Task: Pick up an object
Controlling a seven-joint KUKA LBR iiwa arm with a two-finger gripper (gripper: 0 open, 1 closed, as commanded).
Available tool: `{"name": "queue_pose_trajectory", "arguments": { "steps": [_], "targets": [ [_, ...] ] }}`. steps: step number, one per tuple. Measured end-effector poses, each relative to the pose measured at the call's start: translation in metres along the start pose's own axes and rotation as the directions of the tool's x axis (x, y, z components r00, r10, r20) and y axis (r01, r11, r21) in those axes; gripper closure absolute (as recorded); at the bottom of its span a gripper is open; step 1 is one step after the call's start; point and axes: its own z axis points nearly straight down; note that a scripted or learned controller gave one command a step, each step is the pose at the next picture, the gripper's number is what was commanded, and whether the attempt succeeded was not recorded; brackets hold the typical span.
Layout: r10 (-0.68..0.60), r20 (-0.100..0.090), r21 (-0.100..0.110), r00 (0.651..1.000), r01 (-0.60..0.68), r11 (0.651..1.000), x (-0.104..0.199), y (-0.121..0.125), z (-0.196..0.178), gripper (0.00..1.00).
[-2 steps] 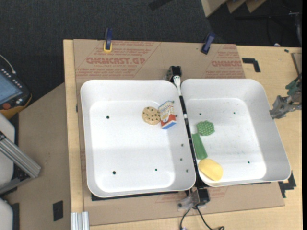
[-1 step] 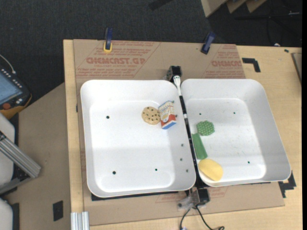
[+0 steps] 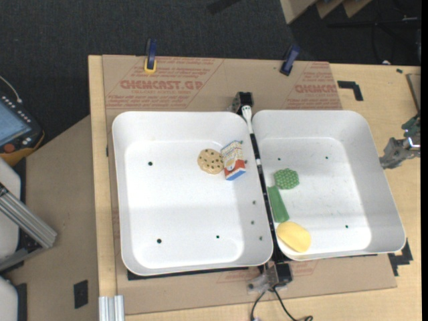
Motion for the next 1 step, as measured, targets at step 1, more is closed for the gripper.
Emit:
{"name": "queue_pose_trajectory", "arguments": {
  "steps": [1],
  "targets": [
    [0.005,0.007,-0.012,1.0,-0.005,1.0,-0.0204,-0.0335,-0.0522,1.0]
  ]
}}
